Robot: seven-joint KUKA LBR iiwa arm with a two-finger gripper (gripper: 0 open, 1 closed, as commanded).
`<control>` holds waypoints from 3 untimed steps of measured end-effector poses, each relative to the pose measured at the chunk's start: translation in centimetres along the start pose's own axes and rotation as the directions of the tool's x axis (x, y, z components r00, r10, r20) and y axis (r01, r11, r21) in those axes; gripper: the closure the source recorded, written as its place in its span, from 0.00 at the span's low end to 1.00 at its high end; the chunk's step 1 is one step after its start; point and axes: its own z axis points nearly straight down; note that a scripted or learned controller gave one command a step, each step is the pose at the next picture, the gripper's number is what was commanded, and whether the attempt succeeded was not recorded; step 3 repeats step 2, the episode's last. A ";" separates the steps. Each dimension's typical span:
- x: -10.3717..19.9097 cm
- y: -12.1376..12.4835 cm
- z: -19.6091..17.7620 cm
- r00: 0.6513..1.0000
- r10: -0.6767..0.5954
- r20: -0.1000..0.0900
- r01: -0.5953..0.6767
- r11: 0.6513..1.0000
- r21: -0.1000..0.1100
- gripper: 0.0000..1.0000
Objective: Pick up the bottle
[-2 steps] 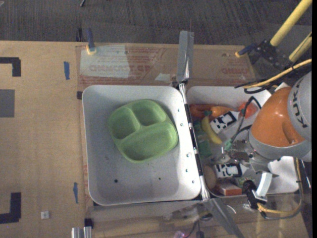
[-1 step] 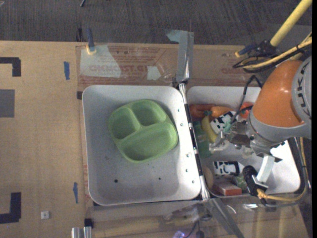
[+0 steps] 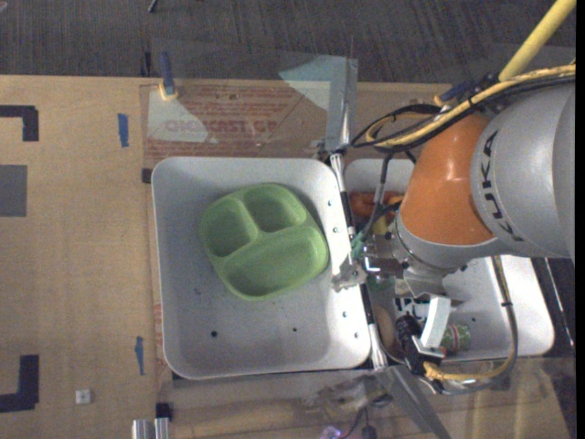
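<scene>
— Reaching for the bottle, are you? How far along?

— Early, I judge. The counter (image 3: 73,273) carries two bins. The left bin (image 3: 183,337) has a green plate (image 3: 265,240) in it, divided into compartments, and no bottle that I can make out. My arm (image 3: 512,181) hangs over the right bin (image 3: 530,327) and covers most of it.

— And your hand?

— My hand (image 3: 388,277) is low over that bin's left side, tucked under my own wrist. I cannot tell whether it is apart or together, so I claim no hold on anything.

— So where is the bottle?

— Most likely in the right bin. A small green-and-red thing (image 3: 457,337) peeks out just beside my wrist. It may be the bottle, but too much is hidden to be sure. As far as I can judge, the grasp and the lift are both left to do.
</scene>
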 end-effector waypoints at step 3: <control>-0.1 0.0 0.0 1.000 0.029 0.001 -0.029 1.000 0.000 0.00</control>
